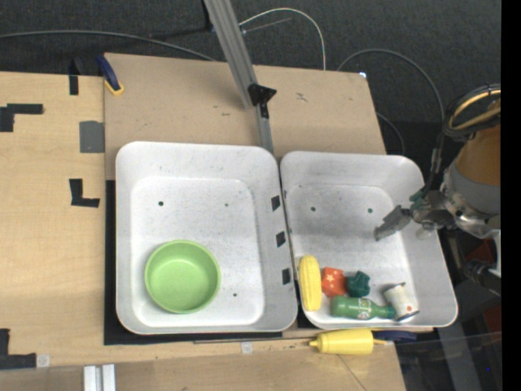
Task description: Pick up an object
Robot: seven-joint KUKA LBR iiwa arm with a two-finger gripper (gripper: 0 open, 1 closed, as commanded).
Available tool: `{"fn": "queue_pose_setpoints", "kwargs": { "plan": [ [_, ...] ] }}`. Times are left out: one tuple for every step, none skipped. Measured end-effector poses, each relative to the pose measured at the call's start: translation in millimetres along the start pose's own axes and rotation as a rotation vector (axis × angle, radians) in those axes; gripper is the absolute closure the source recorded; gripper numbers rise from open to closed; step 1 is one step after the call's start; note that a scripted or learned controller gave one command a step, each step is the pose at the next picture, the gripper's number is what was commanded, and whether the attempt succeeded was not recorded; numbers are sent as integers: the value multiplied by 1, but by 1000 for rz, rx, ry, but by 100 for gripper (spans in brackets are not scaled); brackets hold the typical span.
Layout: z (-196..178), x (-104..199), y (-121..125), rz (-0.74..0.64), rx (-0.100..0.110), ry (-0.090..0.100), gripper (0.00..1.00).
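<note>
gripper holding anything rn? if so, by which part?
Nothing is held. The gripper hangs over bare floor in the right bin, apart from the yellow corn, green bottle and the other small items clustered along the bin's near edge.

claw over right bin, green bowl

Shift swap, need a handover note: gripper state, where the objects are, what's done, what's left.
Gripper: over the right bin, upper right part, nothing between its fingers that I can see; open or shut unclear.
Objects: yellow corn, orange piece, dark green piece, green bottle and white cup along the right bin's front. Green bowl in the left bin.
Done: nothing picked.
Left: the whole pick.
</note>
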State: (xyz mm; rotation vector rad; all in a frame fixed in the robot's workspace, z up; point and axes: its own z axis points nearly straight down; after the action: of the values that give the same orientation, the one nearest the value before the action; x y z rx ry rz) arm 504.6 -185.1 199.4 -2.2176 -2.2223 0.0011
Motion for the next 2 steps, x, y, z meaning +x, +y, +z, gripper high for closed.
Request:
{"fn": "queue_pose_setpoints", "kwargs": {
  "plan": [
    [0, 0, 0, 0, 0, 0, 0],
    [55, -8, -8, 2, 6, 0, 0]
  ]
}}
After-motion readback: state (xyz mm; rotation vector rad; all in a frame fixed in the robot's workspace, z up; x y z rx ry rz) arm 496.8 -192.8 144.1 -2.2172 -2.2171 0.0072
